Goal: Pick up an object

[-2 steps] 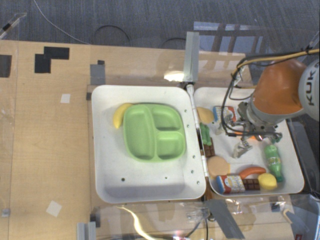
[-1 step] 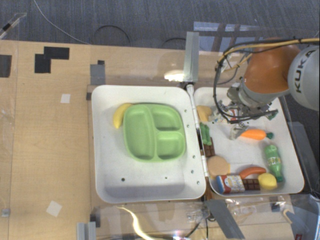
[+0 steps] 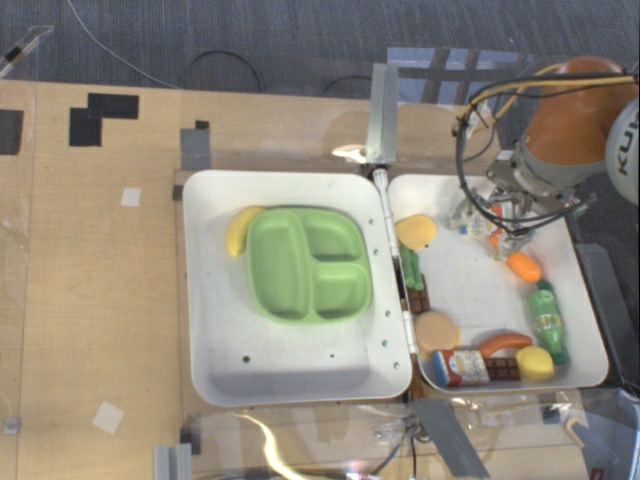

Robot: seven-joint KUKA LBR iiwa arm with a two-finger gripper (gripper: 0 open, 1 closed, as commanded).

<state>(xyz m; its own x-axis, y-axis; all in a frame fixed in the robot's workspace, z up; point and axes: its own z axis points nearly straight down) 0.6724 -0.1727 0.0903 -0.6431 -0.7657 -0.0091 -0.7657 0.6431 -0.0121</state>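
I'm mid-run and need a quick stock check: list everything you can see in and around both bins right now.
Left bin: 1, white, left half of bench.
Divided plate: 1, green, middle of left bin.
Banana: 1, yellow, partly under the plate's left edge.
Right bin: 1, white, beside the left bin.
Bun: 1, yellow, upper left of right bin.
Carrot: 1, orange, right side.
Bottle: 1, green, right edge.
Lemon: 1, yellow, lower right corner.
Can: 1, red and white, bottom edge.
Round cookie: 1, tan, lower left.
Gripper: 1, grey, above right bin's upper right.
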